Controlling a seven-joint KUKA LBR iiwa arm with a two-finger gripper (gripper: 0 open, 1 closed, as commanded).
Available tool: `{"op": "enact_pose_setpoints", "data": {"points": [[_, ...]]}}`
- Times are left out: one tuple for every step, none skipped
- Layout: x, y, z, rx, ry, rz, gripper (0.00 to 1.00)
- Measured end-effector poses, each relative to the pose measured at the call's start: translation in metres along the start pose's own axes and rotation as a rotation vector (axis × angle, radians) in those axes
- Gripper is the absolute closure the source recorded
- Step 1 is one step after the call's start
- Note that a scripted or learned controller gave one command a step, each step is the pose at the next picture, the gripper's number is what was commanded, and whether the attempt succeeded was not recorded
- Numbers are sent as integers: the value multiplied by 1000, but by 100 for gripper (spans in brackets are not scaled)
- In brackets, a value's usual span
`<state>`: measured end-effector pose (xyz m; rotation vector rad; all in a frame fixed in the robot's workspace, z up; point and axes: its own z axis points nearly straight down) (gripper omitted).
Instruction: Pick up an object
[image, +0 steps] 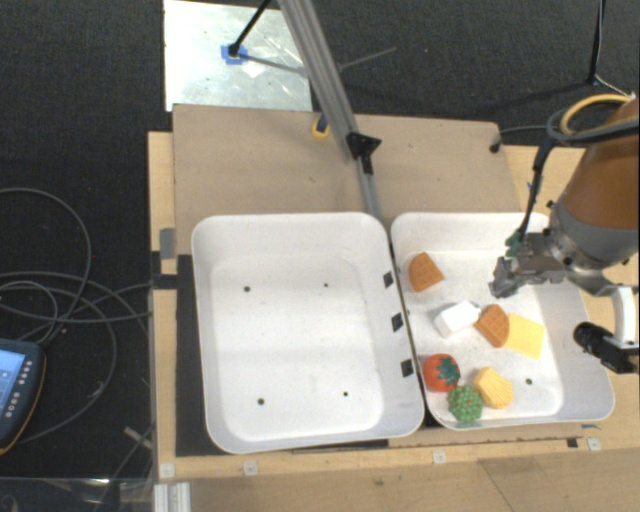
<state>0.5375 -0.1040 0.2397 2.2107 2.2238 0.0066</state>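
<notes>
currently: grey two-finger gripper (503, 283), grip state unreadable, nothing seen held; nearest item, orange ridged wedge-shaped toy block (491, 325), just beside it at six o'clock, right white bin (590, 395).

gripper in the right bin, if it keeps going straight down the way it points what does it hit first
Probably bare bin floor. The gripper points down over an open patch between the upper orange piece and the lower orange piece. Depth is unclear from this slanted view, so it might clip that lower piece.
</notes>
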Motion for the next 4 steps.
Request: {"op": "enact_pose_setpoints", "data": {"points": [[0,2,-29,2,0,0,100],[49,7,-33,4,3,-5,100],[104,13,-22,7,3,-5,100],[152,15,-6,8,3,-4,100]]}}
